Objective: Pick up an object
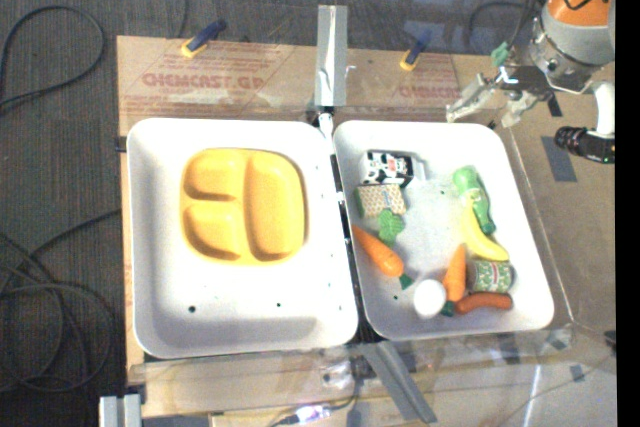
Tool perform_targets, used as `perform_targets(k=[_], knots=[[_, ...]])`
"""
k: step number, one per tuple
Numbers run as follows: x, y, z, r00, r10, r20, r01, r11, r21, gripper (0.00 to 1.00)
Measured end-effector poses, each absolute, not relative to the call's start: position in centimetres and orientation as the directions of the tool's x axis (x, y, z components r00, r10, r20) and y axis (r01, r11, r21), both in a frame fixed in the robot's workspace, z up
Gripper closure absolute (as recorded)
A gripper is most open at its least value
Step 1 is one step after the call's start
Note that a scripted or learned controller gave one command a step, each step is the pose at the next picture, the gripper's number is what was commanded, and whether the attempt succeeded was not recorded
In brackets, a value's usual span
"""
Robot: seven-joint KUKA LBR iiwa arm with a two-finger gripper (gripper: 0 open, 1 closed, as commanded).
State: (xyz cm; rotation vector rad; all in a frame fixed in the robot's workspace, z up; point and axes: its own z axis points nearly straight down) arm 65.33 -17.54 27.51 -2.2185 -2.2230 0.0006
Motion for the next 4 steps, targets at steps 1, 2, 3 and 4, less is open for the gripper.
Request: perform_targets(k=[1, 2, 3, 4], knots=[[61.9, -21.8, 13.2, 0.246, 0.969, 0.003, 0.969, -0.246, -0.006, 0.0], [61.4, -20.6, 9.5, 0.353, 0.935, 0.01, 0.935, -0.353, 0.004, 0.0], [61.2, -20.8, 10.2, 0.353, 0.936, 0.005, 0.936, -0.353, 0.002, 1.0], [60.7, -18.7, 9.6, 0.685, 0.728, -0.004, 0.728, -0.685, -0.003, 1.0]])
